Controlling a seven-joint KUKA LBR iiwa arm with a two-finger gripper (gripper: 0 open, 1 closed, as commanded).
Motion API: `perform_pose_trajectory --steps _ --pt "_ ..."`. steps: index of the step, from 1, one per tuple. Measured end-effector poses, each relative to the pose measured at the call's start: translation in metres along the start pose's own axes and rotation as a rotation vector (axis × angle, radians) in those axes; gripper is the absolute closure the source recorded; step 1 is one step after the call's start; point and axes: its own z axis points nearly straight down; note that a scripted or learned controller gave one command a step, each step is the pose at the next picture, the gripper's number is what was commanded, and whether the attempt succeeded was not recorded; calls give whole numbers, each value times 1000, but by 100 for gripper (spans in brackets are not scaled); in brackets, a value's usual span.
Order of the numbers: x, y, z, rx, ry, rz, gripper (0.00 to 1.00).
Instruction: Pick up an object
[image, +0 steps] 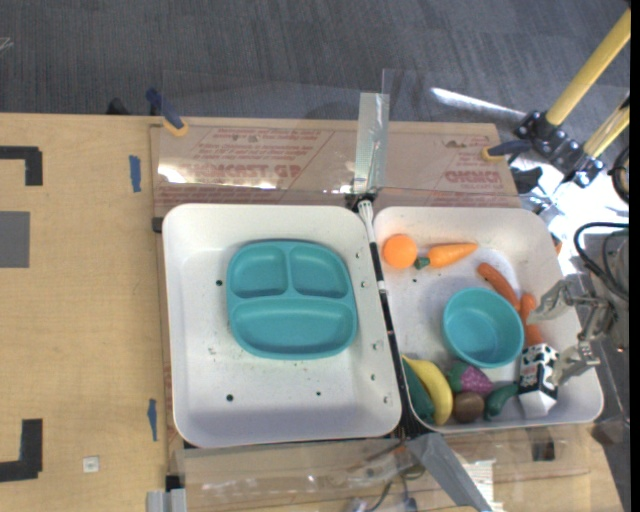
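Observation:
The right bin holds an orange ball, a carrot, a teal bowl, a long orange-red piece, a yellow banana, a purple piece, a brown piece, a green piece and a black-and-white cow figure. My gripper hangs over the bin's right edge, just right of the bowl and above the cow. It is open, its two metal fingers spread wide, and nothing sits between them.
The left bin carries a teal divided plate. A clear upright divider stands behind the seam between the bins. Yellow bars and cables crowd the far right.

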Motion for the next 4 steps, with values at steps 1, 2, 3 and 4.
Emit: perform_pose_trajectory --steps 1,2,3,4 --pt "-95 -13 84 -3 3 43 0" --pt "-166 8 104 1 3 121 0" --pt "-172 9 85 4 -16 119 100" --pt "-170 10 89 2 -11 119 0"
